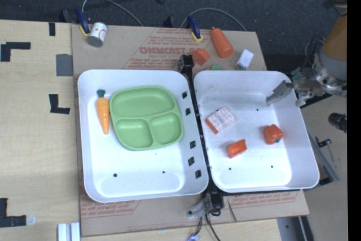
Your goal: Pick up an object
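My gripper [280, 93] sits at about 3 o'clock in the view, over the upper right edge of the right bin [293, 172], with the arm [333, 59] coming in behind it from the right. One grey finger [277, 93] slants down toward the bin floor; I cannot tell from here whether the jaws are apart or together, and I see nothing between them and nothing touching them. In the right bin I count three things: a pink-and-white box [220, 119] near the centre, at roughly 8 o'clock from the gripper; an orange block [237, 148] below it toward 6 o'clock; and a red block [273, 134] just below the gripper, apart from it. The three lie well apart from each other. The left bin [135, 186] holds two things: one green plate [146, 117] with three compartments, and one carrot [103, 112] lying just beside the plate at its 9 o'clock side. On the cardboard beyond the bins, toward 12 o'clock, I count one orange bottle [221, 42], one small orange piece [201, 56], one pale cube [245, 58] and one white can [97, 33], plus two blue clamps [196, 29].
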{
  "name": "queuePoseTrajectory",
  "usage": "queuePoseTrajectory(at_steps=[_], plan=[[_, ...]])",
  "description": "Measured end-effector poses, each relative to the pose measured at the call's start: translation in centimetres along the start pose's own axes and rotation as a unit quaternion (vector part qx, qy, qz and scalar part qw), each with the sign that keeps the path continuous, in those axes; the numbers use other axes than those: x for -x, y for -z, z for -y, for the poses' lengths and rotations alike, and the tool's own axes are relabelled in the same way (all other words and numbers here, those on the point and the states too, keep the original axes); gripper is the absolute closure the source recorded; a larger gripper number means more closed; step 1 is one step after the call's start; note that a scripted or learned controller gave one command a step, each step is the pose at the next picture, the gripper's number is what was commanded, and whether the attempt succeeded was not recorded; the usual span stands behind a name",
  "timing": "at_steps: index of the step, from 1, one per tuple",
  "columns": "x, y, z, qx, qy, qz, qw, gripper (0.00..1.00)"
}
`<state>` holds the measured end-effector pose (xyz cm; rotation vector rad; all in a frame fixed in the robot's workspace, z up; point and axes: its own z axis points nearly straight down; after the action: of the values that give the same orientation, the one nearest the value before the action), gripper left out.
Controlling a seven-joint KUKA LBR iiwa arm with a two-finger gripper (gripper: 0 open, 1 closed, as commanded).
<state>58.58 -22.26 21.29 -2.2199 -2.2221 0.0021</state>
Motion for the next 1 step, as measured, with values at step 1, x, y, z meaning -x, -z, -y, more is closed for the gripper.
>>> queuePoseTrajectory(at_steps=[1], plan=[[0.06, -6.74, 2.22, -0.001, 0.000, 0.000, 1.0000, 0.00]])
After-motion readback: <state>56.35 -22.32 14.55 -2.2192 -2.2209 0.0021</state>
